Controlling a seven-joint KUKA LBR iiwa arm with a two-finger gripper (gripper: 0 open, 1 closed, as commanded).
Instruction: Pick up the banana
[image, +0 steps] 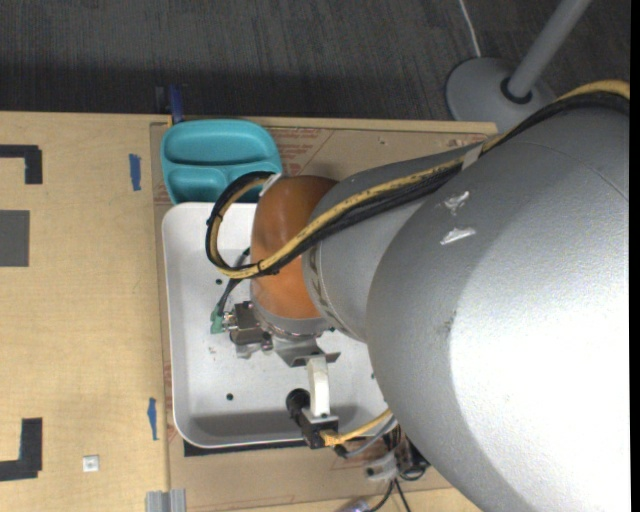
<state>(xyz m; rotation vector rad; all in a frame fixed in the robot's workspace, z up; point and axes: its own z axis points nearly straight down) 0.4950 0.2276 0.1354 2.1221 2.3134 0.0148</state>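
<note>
Bright, even overhead light; near arm (500, 300) slightly soft.

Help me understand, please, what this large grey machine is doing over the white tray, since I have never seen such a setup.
The camera is fixed above a bench and looks down at a slant. The big grey robot arm with an orange band reaches in from the right over a shallow white plastic bin. Black and yellow cables run along it. Its wrist hardware hangs low above the bin floor, hiding the gripper's fingers, so I cannot tell whether anything is held. Its job is picking up a banana, which I cannot make out here. A teal plastic divided tray sits just beyond the bin, on the tan cardboard-coloured bench top.
</note>
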